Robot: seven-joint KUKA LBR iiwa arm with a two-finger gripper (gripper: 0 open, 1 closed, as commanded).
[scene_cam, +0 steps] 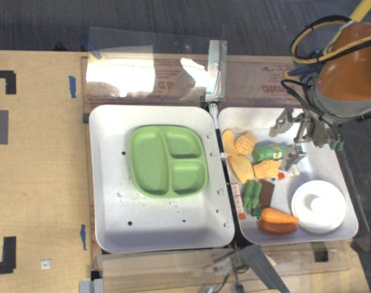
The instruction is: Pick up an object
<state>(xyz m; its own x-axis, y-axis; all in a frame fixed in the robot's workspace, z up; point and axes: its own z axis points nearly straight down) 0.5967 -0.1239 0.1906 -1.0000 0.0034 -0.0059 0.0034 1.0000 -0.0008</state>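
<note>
Two-finger gripper [293, 140], fingers spread and empty, poised in the right white plastic bin [350, 221] just right of the heaped yellow toy corn cobs [254, 157]. Crowded neighbours risk a glancing, slipping grasp.

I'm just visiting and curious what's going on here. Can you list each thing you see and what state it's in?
Claw: low over the right bin, above the toy food, nothing visibly held.
Green divided plate: flat in the left bin, compartments bare.
White bowl: upright in the right bin.
Carrot: lying on its side beside the bowl.
Corn cobs: lying in a heap with other toy food.
Right bin: crowded along its left side.
</note>
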